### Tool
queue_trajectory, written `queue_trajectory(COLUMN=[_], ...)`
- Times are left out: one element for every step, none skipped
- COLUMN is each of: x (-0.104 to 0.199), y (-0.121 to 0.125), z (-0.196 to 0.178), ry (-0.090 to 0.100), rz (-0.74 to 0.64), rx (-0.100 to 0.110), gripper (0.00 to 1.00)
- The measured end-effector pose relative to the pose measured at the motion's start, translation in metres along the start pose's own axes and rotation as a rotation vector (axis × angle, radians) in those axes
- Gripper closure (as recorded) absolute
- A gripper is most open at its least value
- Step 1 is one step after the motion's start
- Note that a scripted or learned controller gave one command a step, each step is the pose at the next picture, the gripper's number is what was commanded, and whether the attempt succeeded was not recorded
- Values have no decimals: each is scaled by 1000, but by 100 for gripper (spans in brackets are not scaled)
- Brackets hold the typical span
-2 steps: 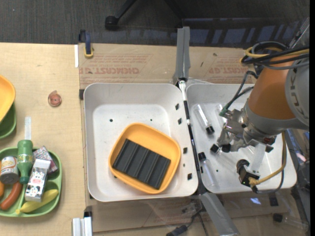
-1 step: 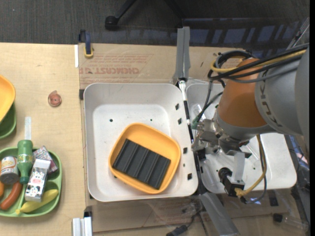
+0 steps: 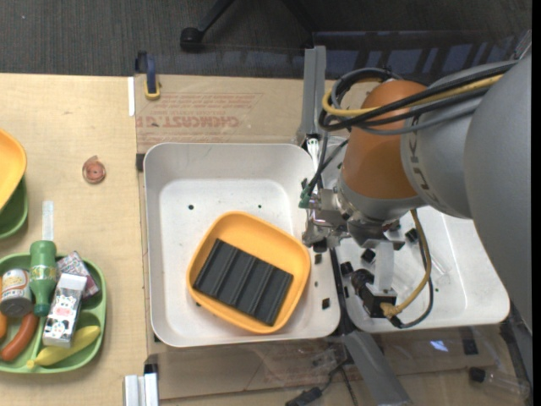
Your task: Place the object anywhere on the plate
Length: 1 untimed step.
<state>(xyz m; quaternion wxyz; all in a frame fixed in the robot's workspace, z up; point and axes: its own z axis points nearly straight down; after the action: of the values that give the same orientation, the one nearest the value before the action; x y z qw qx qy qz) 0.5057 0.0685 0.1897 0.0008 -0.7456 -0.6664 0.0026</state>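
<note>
Looking down at a slant on a left bin [image 3: 165,227] and a right bin [image 3: 461,307], both white and shallow, side by side on the bench. On the floor of the left bin, toward its near wall, a yellow plate [image 3: 207,248] with rounded corners, turned cornerwise to the bin walls. Flat on that plate, within its rim, a black ribbed block [image 3: 245,282], with long grooves running across its top; well apart from the gripper, touched by nothing but the plate. Over the seam between the two bins, just beside the plate's right corner, the gripper [image 3: 319,227], hanging under a grey arm [image 3: 499,142] with an orange band [image 3: 380,150] above the wrist. No telling whether open or clenched, the tip being lost among dark brackets and the bin wall; nothing seen in its grasp. Looping around the wrist and down over the right bin, yellow and black cables [image 3: 418,290]. Behind the left bin, a cardboard sheet [image 3: 220,112] with red print. Out on the wooden tabletop [image 3: 68,117] to the left, a small pink disc [image 3: 94,170], and nearer the front a green divided tray [image 3: 89,337] crowded with toy food, among it a green bottle [image 3: 41,276] and a yellow banana [image 3: 63,349].
</note>
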Motion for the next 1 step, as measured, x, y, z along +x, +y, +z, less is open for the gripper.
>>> queue_trajectory(x=[0], y=[0], z=[0], ry=[0], rz=[1], rx=[0], gripper=[0])
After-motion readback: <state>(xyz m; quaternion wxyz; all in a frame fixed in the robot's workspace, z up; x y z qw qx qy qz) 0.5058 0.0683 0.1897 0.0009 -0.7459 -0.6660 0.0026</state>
